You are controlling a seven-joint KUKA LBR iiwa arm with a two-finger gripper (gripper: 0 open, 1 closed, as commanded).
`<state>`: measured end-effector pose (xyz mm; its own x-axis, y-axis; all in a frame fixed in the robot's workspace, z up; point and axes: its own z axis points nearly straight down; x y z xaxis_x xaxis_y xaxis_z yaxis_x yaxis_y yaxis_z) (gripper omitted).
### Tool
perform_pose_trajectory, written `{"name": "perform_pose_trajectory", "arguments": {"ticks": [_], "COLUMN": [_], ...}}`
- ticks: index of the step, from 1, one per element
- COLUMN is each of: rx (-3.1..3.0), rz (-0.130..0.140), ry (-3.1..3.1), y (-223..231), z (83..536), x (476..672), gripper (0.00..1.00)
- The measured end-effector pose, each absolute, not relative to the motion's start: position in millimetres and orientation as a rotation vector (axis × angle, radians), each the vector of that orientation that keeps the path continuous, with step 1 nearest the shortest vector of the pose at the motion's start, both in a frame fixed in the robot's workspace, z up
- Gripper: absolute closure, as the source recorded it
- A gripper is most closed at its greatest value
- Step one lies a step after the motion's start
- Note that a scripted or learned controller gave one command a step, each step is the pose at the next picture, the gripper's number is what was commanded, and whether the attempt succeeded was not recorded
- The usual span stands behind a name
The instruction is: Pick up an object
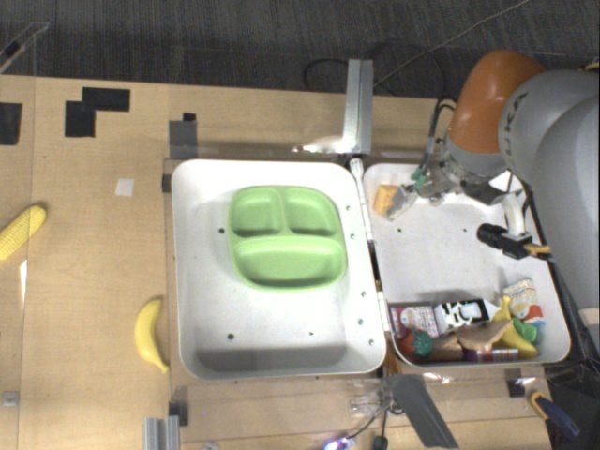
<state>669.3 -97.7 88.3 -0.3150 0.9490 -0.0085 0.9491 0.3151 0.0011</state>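
Tool: the tool [415, 191] hangs low over the far left corner of the right bin [441, 256]; I cannot tell whether it is apart or together, and nothing shows clamped in it.
Arm: the grey arm [558, 139] comes in from the right, its orange band [489, 97] above the wrist, and slants down and leftward to the bin's far side.
Task's thing: a small orange-yellow block [384, 199] lies on the bin floor in that far left corner, just beside the tool, on its left. I cannot tell if they touch.
Its look: pale orange, chunky, roughly square, close to the wall between the bins.
Right bin, near edge: a pile of clutter [469, 328] lies well apart from the tool, with a dark red packet [415, 319], a black-and-white piece [459, 311] and yellow bits [514, 309] among it.
Left bin: the left bin [202, 279] holds a green divided plate [286, 234], lying flat near its middle.
Counter: on the wooden counter [84, 279] a banana [150, 334] lies left of the left bin, and a corn cob [21, 232] lies at the far left edge.
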Motion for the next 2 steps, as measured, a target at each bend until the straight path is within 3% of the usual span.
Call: {"name": "perform_pose_trajectory", "arguments": {"ticks": [1, 2], "rx": [1.855, 1.714], "rz": [0.007, -0.007], "ry": [2.524, 2.621], "y": [-169, -141], "z": [155, 95], "x": [671.1, 670.5], "gripper": [0.00, 0.00]}}
